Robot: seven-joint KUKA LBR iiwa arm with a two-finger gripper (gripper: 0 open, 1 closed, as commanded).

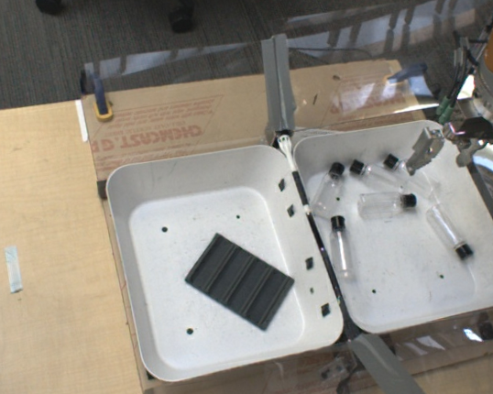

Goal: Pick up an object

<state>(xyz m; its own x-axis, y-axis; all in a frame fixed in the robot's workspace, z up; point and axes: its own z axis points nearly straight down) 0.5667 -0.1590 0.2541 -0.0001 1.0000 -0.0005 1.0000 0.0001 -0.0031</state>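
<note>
Whether my gripper was open I couldn't tell; approaching, I next needed a clear black-capped vial.

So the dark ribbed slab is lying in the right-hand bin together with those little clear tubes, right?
Not quite. The camera view shows the dark ribbed slab lying alone in the left bin. The clear tubes with black caps are in the right bin, near where the gripper reaches in.
</note>
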